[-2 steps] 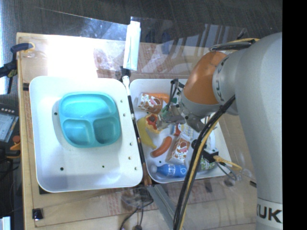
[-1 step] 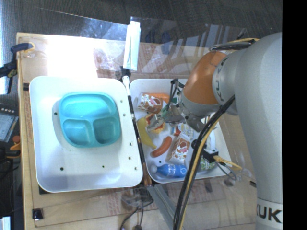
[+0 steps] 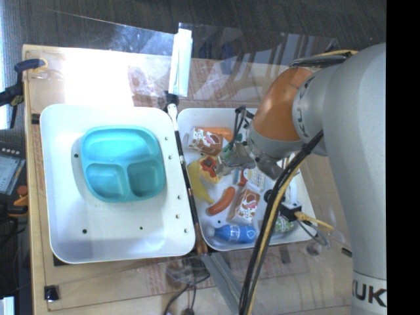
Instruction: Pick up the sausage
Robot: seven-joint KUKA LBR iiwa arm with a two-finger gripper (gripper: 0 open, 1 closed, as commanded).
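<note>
**Inspector:** Location of the sausage (image 3: 221, 201)?

**Assistant:** It lies in the right bin (image 3: 197, 231), slanted, near the middle of that bin's floor. Taking the sausage as reference: a yellow item (image 3: 196, 181) sits just to its upper left, a printed packet (image 3: 247, 205) just to its right, and a blue bottle (image 3: 234, 234) below it, near the bin's lower rim. An orange-and-white packet (image 3: 207, 139) lies well above it, toward the bin's top edge.

**Inspector:** And the gripper (image 3: 231, 157)?

**Assistant:** It hangs above the sausage, over the red-and-white wrappers (image 3: 210, 166) in the bin's upper half. The grey arm (image 3: 341, 110) with its orange band (image 3: 279, 113) comes in from the right of the sausage and covers much of that side. The sausage is apart from the gripper. Whether the gripper is spread or closed, the view does not allow him to tell; dark hardware and clutter blur together there.

**Inspector:** Left of the sausage?

**Assistant:** The left bin (image 3: 59, 228), holding a turquoise divided tray (image 3: 122, 163).
</note>
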